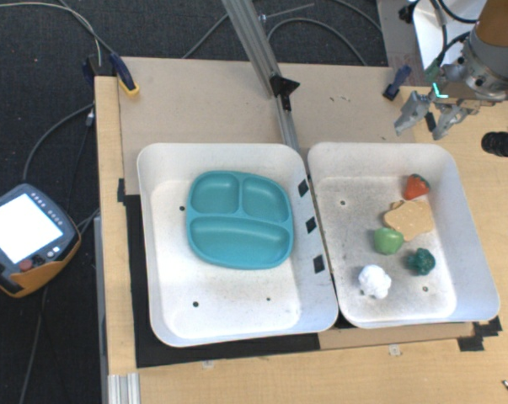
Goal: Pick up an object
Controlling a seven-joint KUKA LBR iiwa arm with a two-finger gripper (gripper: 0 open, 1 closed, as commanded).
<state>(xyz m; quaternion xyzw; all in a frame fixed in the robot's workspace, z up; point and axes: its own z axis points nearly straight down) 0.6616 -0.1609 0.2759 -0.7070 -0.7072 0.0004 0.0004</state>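
Note:
The right bin [456, 297] holds several small items: a red strawberry-like piece [416, 187], a tan toast-shaped piece [409, 219], a green apple [388, 241], a dark green piece [420, 262] and a white lumpy piece [374, 281]. My gripper [428, 116] hangs at the upper right, above the bench just beyond the right bin's far rim. Its fingers [408, 114] are spread apart and open, with nothing between them. The red piece lies below the gripper in the view.
The left bin [165, 310] carries a teal divided plate [239, 219]. A slanted metal bar [252, 36] runs from the top down to the gap between the bins. A handheld pendant [22, 238] lies off the bench at the left. Cables cross the dark floor.

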